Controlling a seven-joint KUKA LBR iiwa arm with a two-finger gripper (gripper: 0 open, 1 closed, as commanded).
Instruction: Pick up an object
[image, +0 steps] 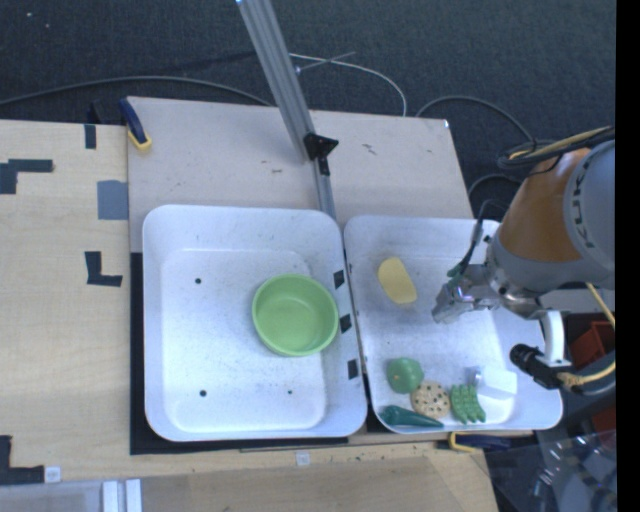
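With the gripper hung over the right bin and its state untellable, the yellow block near that bin's far-left corner was best approached squarely from above.

Bins – matt white plastic, speckled; bowl – smooth green plastic.

A single fixed camera sits high above the surface, looking down at a slant, far enough back to frame both white bins side by side; the arm enters from its right.
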